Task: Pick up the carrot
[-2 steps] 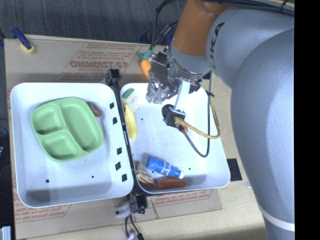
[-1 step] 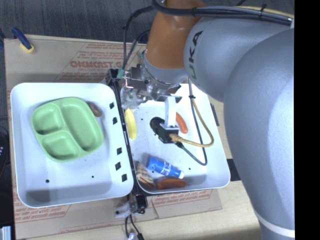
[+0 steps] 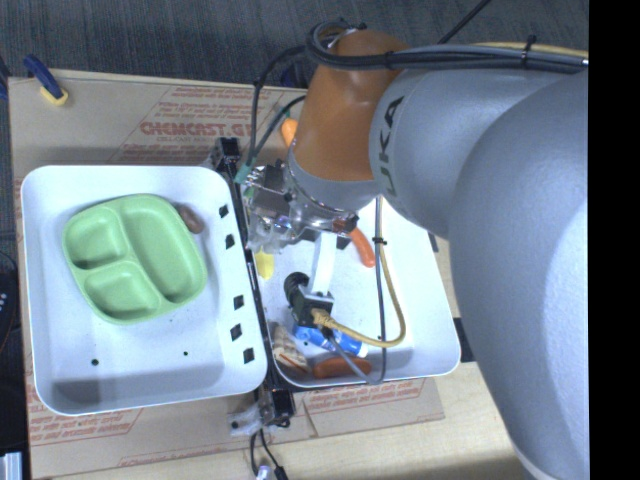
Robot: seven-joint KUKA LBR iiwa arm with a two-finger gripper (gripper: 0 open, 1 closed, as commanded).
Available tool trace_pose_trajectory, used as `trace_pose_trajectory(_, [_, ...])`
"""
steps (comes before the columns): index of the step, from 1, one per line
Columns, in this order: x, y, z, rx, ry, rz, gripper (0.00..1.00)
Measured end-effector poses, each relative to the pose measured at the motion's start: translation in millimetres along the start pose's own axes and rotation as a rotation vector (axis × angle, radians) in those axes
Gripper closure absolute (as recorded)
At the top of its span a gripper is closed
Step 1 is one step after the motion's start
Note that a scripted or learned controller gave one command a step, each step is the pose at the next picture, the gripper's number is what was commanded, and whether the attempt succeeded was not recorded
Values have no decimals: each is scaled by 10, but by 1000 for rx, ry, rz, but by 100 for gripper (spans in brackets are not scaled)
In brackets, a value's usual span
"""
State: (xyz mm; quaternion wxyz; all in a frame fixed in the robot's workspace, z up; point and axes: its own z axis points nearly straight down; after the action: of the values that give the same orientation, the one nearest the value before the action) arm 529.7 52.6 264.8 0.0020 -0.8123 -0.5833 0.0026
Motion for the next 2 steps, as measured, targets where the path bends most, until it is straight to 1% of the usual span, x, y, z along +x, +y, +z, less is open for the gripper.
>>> trace_pose_trajectory(1, [-512, 321, 738, 0, 0, -289, 100])
trace_pose_trajectory(2, [-1111, 958, 728, -4, -1, -496, 100])
